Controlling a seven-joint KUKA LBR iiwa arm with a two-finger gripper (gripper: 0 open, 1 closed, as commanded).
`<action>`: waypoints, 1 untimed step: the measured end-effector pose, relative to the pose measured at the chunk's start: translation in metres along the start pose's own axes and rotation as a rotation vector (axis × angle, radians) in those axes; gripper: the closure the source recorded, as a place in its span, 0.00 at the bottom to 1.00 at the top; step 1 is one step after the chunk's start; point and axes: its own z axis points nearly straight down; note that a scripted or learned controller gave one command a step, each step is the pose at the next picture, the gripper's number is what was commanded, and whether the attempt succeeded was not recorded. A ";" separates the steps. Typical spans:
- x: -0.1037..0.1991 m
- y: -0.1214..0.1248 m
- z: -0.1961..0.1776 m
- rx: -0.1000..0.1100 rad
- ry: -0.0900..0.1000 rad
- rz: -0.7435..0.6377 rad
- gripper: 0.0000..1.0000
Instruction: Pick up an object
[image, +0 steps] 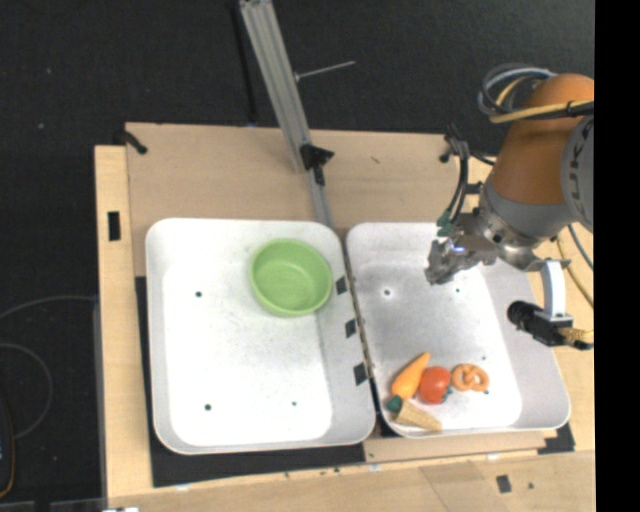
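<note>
Up over the right bin (520, 400), the gripper (441, 264) hangs with nothing visibly in it (whether open or closed I cannot tell). Near the bin's front edge, well apart from it, cluster a carrot (409, 375), tomato (434, 385), pretzel (470, 378) and what may be a cone (417, 416); a green bowl (290, 277) sits in the left bin (190, 400).

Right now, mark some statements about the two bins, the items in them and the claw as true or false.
1. The round green plastic bowl sits in the left white bin. True.
2. The orange toy carrot lies in the left bin. False: it lies in the right white bin, near its front edge.
3. The red toy tomato sits right beside the carrot. True.
4. The claw grips the bowl. False: it is over the right bin, apart from the bowl.
5. The small orange pretzel-shaped toy lies inside the bowl. False: it lies beside the tomato.
</note>
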 end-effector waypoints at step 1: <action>0.052 0.015 0.009 -0.001 0.001 -0.001 1.00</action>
